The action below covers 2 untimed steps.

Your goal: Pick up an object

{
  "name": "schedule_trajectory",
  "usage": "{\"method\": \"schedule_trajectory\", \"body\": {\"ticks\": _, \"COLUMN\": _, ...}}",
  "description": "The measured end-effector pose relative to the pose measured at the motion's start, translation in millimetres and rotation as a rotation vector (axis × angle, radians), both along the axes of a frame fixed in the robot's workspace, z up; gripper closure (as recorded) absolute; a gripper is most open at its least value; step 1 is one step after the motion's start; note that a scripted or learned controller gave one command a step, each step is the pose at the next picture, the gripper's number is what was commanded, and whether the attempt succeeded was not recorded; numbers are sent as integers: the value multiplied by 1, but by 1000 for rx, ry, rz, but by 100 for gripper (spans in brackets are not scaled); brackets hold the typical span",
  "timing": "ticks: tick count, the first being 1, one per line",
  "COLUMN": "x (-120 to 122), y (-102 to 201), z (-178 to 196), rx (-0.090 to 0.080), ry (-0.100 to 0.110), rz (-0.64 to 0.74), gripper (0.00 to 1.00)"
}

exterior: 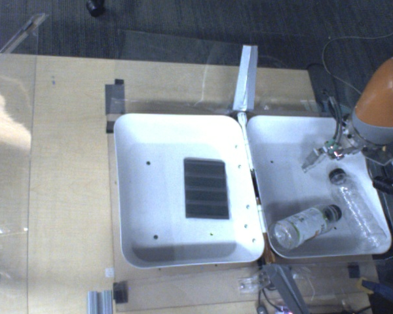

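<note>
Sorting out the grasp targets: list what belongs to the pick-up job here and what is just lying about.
Belongs to the job:
- tool, above the right bin
- clear plastic bottle with a dark cap, on its side in the right bin
- second clear bottle, along that bin's right wall

Just lying about:
- left bin
- dark ribbed rectangle in it

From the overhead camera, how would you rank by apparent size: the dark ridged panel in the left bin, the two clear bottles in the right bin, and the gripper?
1. dark ridged panel
2. labelled bottle and crumpled bottle: look alike, unranked
3. gripper: smallest
</note>
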<state>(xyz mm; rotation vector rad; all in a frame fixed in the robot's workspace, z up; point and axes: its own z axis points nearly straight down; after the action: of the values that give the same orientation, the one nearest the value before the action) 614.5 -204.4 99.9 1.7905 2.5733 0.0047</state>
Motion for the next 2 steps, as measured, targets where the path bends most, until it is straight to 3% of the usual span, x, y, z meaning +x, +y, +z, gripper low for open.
{"method": "schedule_trajectory", "body": {"ticks": 1, "x": -20, "y": 0, "z": -3, "rx": 2, "ry": 3, "rz": -55, "gripper": 0}}
{"method": "schedule_trajectory", "body": {"ticks": 2, "x": 5, "y": 0, "z": -12, "rx": 0, "ry": -2, "rz": -14, "gripper": 0}}
